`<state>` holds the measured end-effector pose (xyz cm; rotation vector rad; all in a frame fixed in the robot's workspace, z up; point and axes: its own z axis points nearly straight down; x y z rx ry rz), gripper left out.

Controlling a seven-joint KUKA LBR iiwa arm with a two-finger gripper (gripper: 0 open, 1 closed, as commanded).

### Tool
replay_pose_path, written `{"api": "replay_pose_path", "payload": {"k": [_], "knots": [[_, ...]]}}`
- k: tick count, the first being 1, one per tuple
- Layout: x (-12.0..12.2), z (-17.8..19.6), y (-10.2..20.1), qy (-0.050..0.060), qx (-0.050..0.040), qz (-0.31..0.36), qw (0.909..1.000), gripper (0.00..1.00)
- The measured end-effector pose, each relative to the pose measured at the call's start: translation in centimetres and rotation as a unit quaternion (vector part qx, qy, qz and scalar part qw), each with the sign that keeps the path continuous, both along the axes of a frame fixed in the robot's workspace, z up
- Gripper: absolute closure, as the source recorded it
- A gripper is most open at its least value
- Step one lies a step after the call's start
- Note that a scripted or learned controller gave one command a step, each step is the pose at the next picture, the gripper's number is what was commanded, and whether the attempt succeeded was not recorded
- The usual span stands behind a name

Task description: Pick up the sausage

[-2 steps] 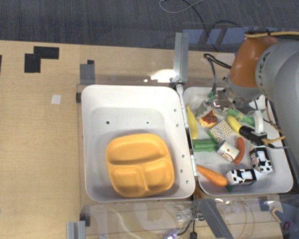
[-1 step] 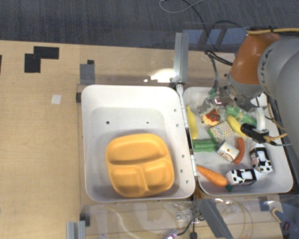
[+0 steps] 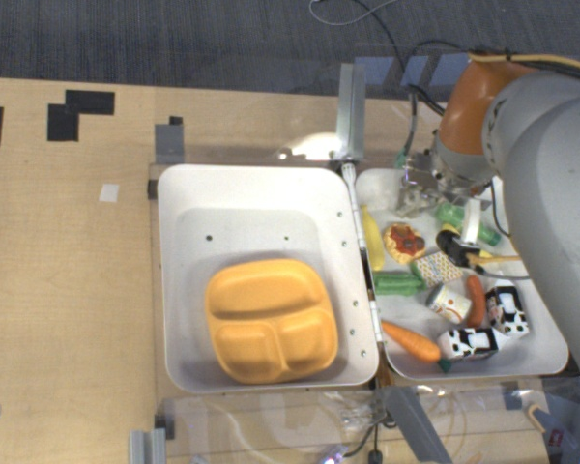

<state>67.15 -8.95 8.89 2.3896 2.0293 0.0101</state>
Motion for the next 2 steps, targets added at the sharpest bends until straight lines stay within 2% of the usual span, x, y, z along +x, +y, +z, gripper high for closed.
{"api": "replay_pose_path", "payload": {"k": [1, 2], "knots": [[-3.1, 23.1, -0.1, 0.0, -0.0001, -0.029, 0.9996, 1.0], [-3.3, 18.6, 9.3, 0.002, 0.0014, -0.09, 0.996, 1.0]]}}
